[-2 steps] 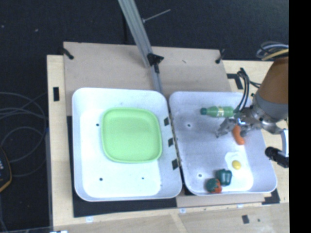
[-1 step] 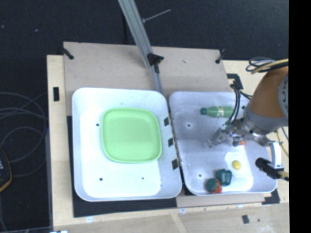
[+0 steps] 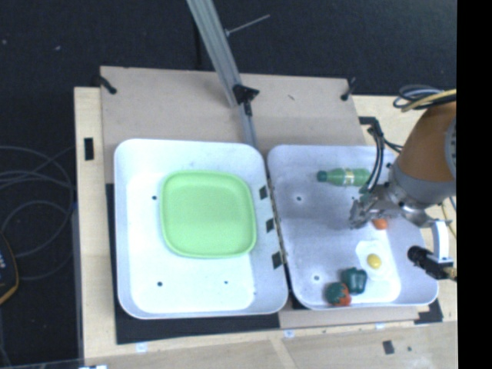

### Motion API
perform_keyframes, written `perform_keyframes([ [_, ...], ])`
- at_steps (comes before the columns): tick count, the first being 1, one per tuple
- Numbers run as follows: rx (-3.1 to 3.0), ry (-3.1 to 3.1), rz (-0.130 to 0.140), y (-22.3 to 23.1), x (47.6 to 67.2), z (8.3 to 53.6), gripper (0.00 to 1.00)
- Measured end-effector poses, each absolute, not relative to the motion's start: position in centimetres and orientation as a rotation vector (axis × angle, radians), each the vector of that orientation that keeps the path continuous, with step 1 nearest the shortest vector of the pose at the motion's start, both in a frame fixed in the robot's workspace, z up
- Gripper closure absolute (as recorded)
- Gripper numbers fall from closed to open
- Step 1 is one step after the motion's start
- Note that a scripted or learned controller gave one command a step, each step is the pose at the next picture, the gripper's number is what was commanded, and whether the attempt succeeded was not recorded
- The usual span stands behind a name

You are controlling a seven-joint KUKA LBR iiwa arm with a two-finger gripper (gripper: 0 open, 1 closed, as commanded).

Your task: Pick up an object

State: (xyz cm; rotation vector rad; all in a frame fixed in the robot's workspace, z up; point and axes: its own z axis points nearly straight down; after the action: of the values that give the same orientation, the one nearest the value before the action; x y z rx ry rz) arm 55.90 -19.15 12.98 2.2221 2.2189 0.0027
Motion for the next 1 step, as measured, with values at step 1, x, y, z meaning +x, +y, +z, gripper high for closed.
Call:
perform_keyframes([
  [1,2.218,2.218,0.005,-19.51,56.69,18.99,1.00],
])
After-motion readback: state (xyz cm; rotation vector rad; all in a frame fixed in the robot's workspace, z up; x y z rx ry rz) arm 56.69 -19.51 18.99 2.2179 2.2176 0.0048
